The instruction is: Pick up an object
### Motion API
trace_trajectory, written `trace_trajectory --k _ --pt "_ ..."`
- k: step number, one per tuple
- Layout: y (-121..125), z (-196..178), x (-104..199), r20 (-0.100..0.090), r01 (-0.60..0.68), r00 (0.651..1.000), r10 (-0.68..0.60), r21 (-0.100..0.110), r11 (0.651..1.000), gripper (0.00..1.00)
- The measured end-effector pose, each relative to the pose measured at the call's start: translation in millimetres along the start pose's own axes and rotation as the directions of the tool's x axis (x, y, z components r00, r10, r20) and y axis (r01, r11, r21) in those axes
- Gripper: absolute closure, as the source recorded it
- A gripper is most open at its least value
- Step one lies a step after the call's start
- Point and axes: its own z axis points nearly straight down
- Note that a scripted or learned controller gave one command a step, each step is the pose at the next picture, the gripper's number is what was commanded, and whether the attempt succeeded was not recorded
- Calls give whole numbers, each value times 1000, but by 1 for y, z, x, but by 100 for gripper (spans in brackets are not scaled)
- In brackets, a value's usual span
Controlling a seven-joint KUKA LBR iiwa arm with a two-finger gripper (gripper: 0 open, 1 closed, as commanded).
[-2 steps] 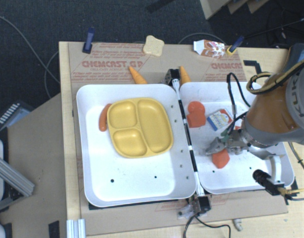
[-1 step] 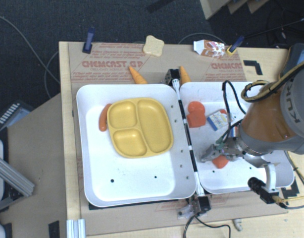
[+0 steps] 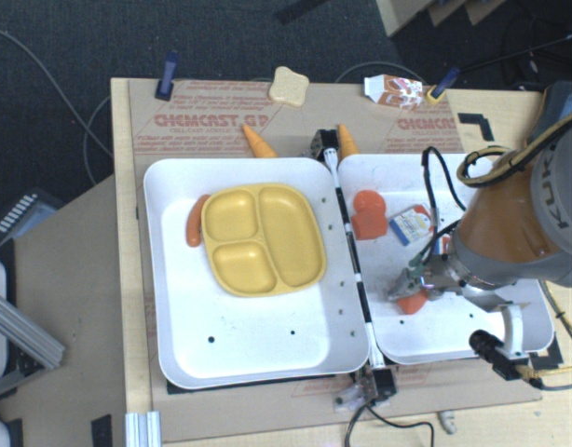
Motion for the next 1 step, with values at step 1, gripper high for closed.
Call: trace_trajectory --k 1 --pt "70 -92 42 0 4 1000 -4 -5 1000 100"
